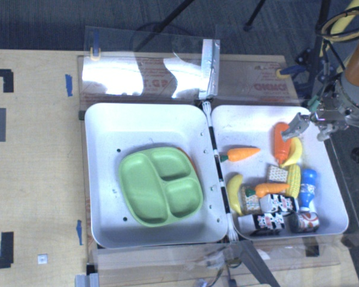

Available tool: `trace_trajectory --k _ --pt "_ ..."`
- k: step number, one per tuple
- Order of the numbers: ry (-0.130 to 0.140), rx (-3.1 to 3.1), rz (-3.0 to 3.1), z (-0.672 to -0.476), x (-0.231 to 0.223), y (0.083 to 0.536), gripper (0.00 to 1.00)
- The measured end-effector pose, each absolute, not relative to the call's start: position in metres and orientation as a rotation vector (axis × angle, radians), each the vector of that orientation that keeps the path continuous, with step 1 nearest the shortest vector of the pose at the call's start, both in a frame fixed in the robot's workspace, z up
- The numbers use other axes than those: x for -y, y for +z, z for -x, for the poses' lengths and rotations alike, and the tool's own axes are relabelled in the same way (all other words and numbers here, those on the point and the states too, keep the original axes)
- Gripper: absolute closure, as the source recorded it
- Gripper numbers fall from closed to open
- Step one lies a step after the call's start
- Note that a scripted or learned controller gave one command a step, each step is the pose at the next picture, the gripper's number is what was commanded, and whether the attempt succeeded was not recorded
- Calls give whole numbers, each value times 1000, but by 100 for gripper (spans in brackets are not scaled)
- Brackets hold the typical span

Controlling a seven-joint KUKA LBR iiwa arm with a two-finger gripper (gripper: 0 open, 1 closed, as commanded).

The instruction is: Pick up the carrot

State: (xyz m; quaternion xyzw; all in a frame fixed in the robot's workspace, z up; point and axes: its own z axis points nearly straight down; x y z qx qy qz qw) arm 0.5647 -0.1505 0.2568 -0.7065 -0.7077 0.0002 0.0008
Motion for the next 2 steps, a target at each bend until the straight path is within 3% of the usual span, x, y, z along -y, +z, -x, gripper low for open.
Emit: trace_trajectory --k 1,2 --pt "0 2384 2044 -480 120 176 0" --pt "-18 2510 1924 -495 113 96 0"
